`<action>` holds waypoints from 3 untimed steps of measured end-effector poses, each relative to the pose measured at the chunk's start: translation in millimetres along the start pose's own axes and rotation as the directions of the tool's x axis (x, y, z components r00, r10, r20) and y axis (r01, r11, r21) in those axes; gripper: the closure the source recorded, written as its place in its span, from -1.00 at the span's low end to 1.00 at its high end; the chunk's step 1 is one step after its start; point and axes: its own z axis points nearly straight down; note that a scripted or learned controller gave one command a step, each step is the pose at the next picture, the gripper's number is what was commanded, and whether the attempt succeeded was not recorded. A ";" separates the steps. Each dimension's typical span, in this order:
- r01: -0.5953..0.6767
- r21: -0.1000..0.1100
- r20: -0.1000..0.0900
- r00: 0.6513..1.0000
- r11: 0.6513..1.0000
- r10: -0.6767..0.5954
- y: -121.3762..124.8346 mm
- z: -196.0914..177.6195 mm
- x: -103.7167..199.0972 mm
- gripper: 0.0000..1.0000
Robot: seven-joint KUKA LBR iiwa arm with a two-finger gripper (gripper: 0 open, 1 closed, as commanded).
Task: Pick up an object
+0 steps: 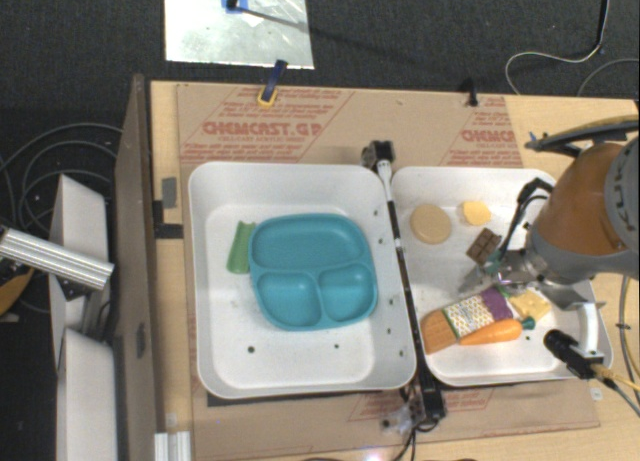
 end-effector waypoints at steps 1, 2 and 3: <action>-0.003 -0.006 0.003 1.000 1.000 0.003 2.5 -11.6 -2.6 1.00; -0.003 -0.005 0.003 1.000 1.000 0.003 2.3 -11.2 -2.4 -1.00; -0.004 0.006 -0.002 1.000 1.000 0.004 11.9 3.0 -32.7 -1.00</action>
